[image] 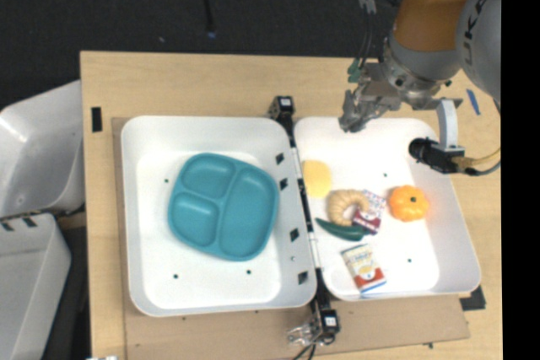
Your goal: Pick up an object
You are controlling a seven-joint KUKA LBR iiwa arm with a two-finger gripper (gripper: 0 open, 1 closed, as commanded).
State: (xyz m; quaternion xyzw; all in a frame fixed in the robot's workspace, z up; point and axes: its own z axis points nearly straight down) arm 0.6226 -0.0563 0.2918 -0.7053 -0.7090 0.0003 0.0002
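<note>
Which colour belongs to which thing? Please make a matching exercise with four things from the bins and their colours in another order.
Things:
1. divided plate
2. small pumpkin
3. chili pepper
4. round flat piece beside the bin divider

Colours:
a. green
b. yellow
c. teal
d. orange

Pairs: 1-c, 2-d, 3-a, 4-b

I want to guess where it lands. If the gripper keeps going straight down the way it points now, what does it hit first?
Probably bare floor at the far edge of the right bin. The gripper points down over that corner, and the nearest item, the yellow piece, lies nearer the camera. Depth is hard to judge from this slant.
</note>
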